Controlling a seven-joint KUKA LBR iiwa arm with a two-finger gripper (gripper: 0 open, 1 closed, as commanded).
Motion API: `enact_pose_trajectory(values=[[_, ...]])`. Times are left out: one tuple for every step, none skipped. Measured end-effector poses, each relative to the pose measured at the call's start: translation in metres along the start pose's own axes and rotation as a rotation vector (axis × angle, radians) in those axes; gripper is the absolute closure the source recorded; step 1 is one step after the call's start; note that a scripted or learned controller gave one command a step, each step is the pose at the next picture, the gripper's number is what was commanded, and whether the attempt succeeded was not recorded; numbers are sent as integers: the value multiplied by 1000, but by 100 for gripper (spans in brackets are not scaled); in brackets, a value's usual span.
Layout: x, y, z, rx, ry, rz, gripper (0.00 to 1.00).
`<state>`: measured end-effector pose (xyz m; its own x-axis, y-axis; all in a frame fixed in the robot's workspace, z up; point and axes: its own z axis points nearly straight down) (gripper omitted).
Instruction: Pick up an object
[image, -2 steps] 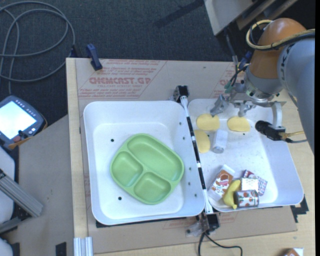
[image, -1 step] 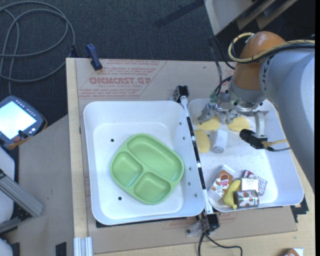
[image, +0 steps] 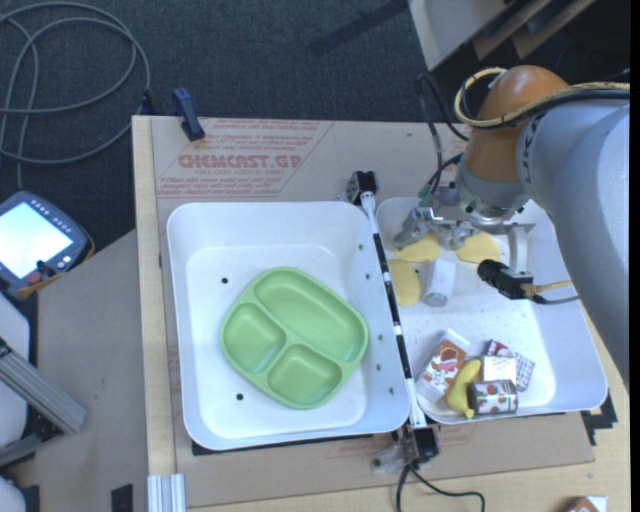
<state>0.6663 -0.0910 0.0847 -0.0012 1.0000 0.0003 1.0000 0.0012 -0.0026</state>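
Arm over right bin (image: 560, 330), gripper (image: 437, 235) low at its far end among yellow pieces (image: 408, 275) and a grey cylinder (image: 437, 285); state of the fingers cannot be told, nor whether anything is held. Small cartons (image: 497, 375) and a banana (image: 462, 385) lie at the near end, well apart from gripper; green divided tray (image: 293, 336) alone in left bin (image: 200, 240). Judged: at grasp stage; lift not yet done.

Pale yellow flat pieces (image: 408, 278) and a small grey cylinder (image: 437, 287) lie just below the gripper (image: 440, 228).
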Motion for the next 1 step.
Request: enact_pose_trajectory(values=[[-8, 0, 0, -3, -1, 1, 0]])
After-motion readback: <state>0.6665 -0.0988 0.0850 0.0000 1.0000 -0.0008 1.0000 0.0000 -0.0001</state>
